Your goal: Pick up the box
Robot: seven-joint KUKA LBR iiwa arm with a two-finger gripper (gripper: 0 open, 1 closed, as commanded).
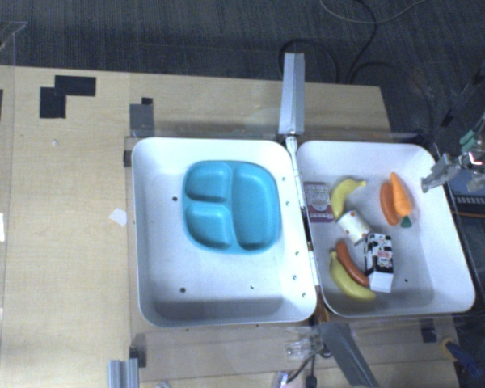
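Lengthwise, box (380,262) points up-down, beside the banana (349,276)

Print on the box (379,261) too small to read; hot dog (352,266) overlapping a banana (347,282).

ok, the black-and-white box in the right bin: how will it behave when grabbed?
The box looks like small printed carton, so probably light and stiff but crushable. It lies flat, so rolling seems unlikely. The hot dog and banana crowd its left side, so it may get nudged.
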